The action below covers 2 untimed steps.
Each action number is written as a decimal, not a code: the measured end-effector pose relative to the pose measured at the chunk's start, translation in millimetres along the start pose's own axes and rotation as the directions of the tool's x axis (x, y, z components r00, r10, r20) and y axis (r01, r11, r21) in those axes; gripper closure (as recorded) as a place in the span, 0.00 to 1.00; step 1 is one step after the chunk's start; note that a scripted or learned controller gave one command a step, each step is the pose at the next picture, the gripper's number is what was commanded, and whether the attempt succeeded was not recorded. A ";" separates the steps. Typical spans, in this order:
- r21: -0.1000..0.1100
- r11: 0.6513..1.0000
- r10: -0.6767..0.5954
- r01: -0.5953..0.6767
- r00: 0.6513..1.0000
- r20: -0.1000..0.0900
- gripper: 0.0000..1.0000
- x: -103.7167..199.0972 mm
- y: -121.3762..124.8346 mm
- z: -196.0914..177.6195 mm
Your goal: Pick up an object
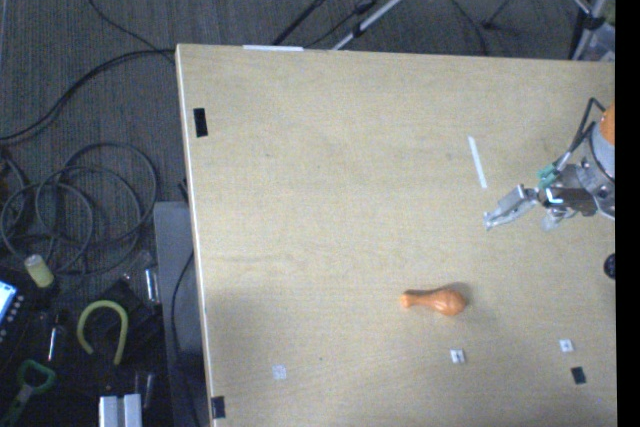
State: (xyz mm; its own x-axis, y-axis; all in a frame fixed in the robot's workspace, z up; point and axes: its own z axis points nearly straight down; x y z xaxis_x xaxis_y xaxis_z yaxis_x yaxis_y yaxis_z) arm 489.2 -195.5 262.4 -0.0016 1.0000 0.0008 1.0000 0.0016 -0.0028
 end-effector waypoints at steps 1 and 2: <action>0.000 0.998 -0.068 0.068 0.998 0.001 0.00 1.2 59.8 82.2; 0.000 0.991 -0.136 0.136 0.991 0.003 0.00 -5.6 137.4 152.2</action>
State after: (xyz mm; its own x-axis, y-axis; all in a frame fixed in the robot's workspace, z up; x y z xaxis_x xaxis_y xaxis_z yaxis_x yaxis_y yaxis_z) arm 626.2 -200.7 109.8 -0.1375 0.9905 -0.0016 0.9905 0.1375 -0.0023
